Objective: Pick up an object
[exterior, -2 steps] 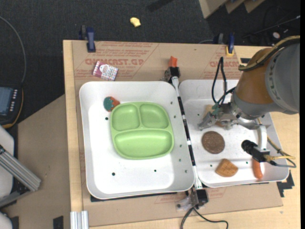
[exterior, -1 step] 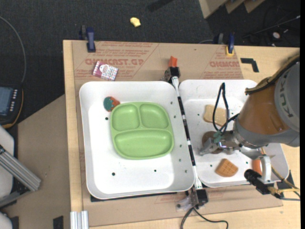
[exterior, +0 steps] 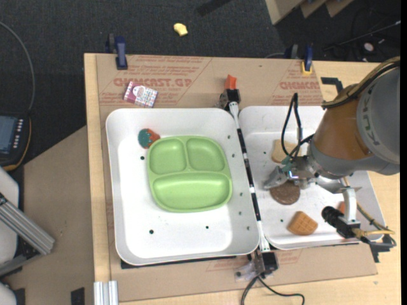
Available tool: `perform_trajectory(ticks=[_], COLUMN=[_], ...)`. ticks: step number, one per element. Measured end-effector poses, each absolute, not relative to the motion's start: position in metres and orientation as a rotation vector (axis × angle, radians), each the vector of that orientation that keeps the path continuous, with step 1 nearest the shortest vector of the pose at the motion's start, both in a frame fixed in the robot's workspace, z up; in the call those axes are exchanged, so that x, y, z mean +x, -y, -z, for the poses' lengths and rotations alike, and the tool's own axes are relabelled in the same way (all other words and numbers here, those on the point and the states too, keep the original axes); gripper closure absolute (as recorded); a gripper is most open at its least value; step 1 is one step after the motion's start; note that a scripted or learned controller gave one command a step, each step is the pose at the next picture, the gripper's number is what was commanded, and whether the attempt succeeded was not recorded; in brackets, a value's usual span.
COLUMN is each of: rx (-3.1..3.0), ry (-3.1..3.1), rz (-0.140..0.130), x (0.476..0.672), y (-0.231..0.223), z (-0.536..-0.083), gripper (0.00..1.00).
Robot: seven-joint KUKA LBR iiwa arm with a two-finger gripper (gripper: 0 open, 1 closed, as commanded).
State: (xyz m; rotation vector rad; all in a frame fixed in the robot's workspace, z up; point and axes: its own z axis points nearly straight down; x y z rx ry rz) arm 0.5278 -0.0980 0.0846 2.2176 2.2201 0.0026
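- The gripper [exterior: 282, 178] is low over the right bin [exterior: 267, 122], at the end of the grey and orange arm [exterior: 356, 132] that comes in from the view's right
- The view does not show whether the jaws are open or closed, and nothing can be seen clamped between them
- A brown round disc [exterior: 286, 196] lies on the bin floor just below the jaws in the view, close against them; whether it touches them cannot be told
- An orange waffle-like piece [exterior: 303, 223] lies further down from the jaws, beyond the disc and apart from it
- A pale tan piece [exterior: 279, 150] sits just above the jaws, partly hidden by the wrist
- Well away to the view's left of the jaws, the left bin [exterior: 184, 230] holds a green divided plate [exterior: 189, 173], with a small red and teal thing [exterior: 149, 138] at the plate's upper left corner
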Motion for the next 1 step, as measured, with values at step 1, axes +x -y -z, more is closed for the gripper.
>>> perform_trajectory(ticks=[1], rx=[2.219], ry=[-2.217], rz=[-0.004], x=[0.5272], y=[0.0985], z=[-0.0953], gripper=[1.00])
